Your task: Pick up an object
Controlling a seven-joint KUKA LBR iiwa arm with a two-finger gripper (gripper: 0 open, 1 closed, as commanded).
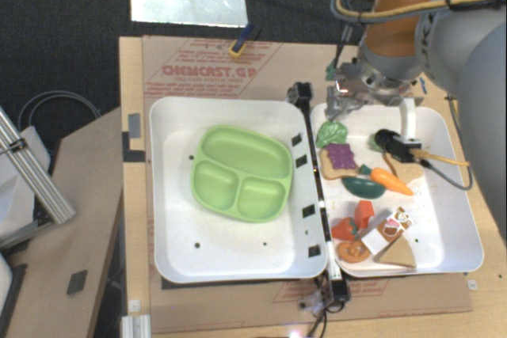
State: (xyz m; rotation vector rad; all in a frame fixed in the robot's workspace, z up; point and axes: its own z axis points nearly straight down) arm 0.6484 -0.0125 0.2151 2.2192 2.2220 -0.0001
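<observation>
Gripper (336, 108) hovers over lettuce (331, 133); you can't tell its grip state; nothing lifted yet, pick remains.

toy foods (372, 194), scattered, rt bin (451, 170)

A lime-green tray (240, 172) is seen in the white left bin (170, 249), while an orange carrot (390, 181), a purple-topped toast (340, 159), a dark green vegetable (363, 187), a leafy green piece (331, 132) and red items (353, 222) are noted in the white right bin (459, 241).
</observation>
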